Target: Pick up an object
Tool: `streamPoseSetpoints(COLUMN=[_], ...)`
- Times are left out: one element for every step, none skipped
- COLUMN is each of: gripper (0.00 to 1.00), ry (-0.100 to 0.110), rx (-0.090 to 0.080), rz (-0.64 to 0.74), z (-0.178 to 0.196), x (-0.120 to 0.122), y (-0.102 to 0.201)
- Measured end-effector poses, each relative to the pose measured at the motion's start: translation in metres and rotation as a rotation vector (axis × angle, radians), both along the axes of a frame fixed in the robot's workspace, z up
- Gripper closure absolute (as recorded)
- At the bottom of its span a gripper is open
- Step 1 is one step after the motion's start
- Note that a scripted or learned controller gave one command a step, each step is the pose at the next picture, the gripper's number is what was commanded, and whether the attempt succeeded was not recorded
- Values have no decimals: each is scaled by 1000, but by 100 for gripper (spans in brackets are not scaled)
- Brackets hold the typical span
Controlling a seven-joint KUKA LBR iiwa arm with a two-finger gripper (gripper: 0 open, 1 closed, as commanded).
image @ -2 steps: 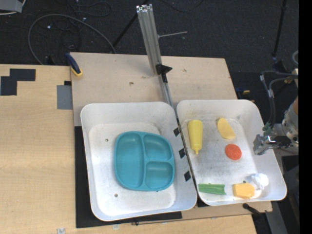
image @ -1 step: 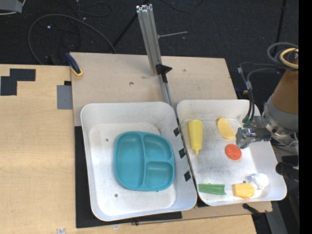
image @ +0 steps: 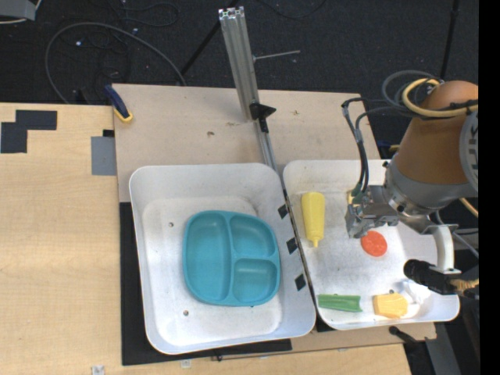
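Two white bins are sitting side by side on the bench, their inner rims nearly touching along a row of black clips.

Left bin (image: 148, 209): holding one teal divided plate (image: 232, 257), lying flat near the middle, with bare white floor showing on all sides of it, widest toward the left wall.

Right bin (image: 332, 178): more crowded. A yellow bottle-shaped toy (image: 313, 216) is lying lengthwise close to the left rim. A round orange piece (image: 374, 244) is resting mid-bin. A green flat piece (image: 339, 303) and a yellow block (image: 391, 305) are lying along the near wall, just apart from each other. Open floor is showing between the yellow toy and the orange piece, and in the far part of the bin.

The arm is reaching in from the right, with the gripper (image: 361, 219) hanging low over the right bin just beside the orange piece, on its far-left side. Cannot tell how far the pincer is parted; nothing is visibly caught in it.
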State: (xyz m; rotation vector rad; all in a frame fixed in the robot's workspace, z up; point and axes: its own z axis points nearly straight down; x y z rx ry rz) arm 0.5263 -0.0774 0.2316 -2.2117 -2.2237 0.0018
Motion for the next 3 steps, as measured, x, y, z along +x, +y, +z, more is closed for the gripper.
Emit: streamPoseSetpoints(gripper=[100,100,100], ry=[-2,-2,-2], rx=[-3,-2,-2], rz=[-2,0,-1], z=[9,1,-12], x=[10,26,39], y=[50,110,164])
